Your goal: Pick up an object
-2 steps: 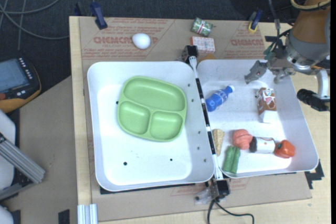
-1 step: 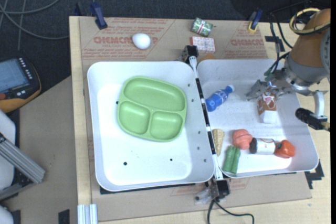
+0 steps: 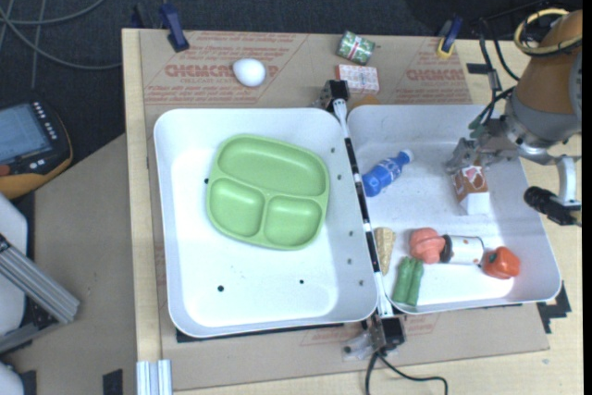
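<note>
"CHEMCAN" is printed in red on the cardboard [image 3: 416, 74] along the tabletop's far edge. A green divided plate [image 3: 268, 191] is held in the left bin [image 3: 176, 199]. In the right bin [image 3: 536, 236], a blue bottle [image 3: 383, 173], a carton [image 3: 470, 184] and toy foods are contained. The tool [image 3: 474, 153] is positioned above the carton; its finger state cannot be determined.

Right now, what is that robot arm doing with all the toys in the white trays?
The robot arm's gripper is down in the right tray, just above a small brown and white carton. It seems to be going for it, but I can't tell whether it has a grip. A blue bottle, a green pickle and a red pepper lie in that tray too. The left tray holds a green divided plate.
</note>
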Motion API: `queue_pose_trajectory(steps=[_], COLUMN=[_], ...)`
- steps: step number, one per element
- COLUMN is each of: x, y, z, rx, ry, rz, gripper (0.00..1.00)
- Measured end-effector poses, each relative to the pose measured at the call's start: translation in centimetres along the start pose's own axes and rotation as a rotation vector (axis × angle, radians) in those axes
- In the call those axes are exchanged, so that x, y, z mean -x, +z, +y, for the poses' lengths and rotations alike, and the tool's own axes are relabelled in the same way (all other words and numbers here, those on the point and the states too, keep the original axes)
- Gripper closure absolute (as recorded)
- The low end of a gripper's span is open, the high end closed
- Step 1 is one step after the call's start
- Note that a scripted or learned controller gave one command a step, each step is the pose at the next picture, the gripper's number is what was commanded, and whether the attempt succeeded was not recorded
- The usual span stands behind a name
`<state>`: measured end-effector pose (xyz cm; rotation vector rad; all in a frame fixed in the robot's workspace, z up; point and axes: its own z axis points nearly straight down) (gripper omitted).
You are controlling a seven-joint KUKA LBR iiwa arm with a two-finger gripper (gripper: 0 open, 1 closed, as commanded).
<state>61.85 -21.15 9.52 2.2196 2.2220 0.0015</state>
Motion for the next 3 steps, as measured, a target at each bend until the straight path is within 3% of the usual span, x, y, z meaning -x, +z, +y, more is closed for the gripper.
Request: queue_pose_trajectory(steps=[1, 2, 3], x=[-7.0, -14.0, -20.1], y=[-0.5, -9.0, -12.3], z=[-0.9, 0.7, -1.5], rx=[-0.003, 0.001, -0.002], ry=[0.000, -0.001, -0.001], rz=[0.002, 0.000, 0.001], gripper=[1.00, 1.00, 1.00])
